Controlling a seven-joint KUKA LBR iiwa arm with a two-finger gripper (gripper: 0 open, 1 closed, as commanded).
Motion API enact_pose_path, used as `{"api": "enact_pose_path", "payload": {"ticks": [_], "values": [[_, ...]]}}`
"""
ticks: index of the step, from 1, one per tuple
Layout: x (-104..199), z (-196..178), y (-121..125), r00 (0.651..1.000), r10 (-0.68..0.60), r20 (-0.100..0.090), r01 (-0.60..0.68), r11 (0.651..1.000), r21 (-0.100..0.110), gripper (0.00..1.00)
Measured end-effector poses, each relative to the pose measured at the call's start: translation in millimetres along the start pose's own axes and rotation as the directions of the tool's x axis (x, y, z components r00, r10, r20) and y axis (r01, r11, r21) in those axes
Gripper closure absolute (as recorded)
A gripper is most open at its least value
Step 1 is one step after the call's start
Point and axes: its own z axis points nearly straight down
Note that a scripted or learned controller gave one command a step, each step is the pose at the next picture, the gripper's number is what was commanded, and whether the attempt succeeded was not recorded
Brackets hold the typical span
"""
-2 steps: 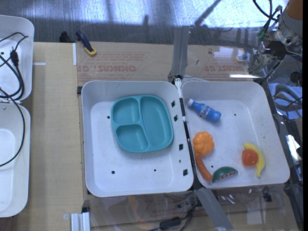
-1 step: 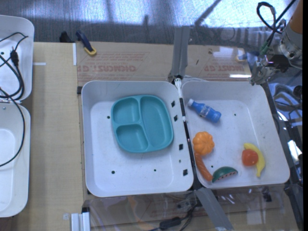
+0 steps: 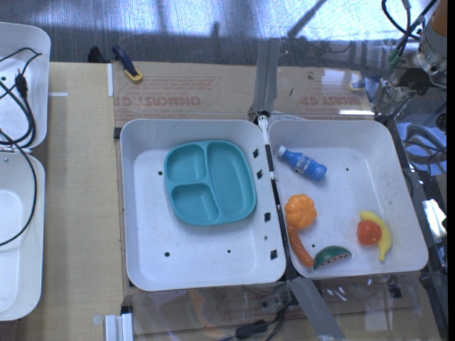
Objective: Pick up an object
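Observation:
The right bin [image 3: 384, 142] holds a blue bottle [image 3: 302, 163] near its back left, an orange pumpkin-shaped toy [image 3: 301, 211] below it, and a carrot [image 3: 299, 248] along the left wall. A watermelon slice [image 3: 332, 256] lies at the front. A red tomato [image 3: 368, 232] sits against a yellow banana [image 3: 382, 234] at the right. The arm's wrist [image 3: 431, 45] is at the upper right corner, beyond the bin's back right corner and well away from the objects. Its fingers are out of clear sight.
The left bin [image 3: 138, 212] carries a teal divided plate [image 3: 210, 182]. A grey divider strip [image 3: 265, 77] runs behind the bins. Cables [image 3: 398, 20] hang near the arm. A blue and yellow clamp [image 3: 126, 64] lies on the bench at the back left.

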Motion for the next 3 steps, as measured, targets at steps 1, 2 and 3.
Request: {"api": "enact_pose_path", "payload": {"ticks": [1, 2, 3], "values": [[3.6, -8.4, -21.8, 1.0, 0.004, -0.001, -0.004, 1.0, 0.001, 1.0], [-16.9, -3.6, 9.1, 1.0, 0.004, 0.0, -0.004, 1.0, 0.001, 1.0], [-10.8, -8.8, 16.5, 1.0, 0.0, 0.0, 0.0, 1.0, -0.001, 1.0]]}}
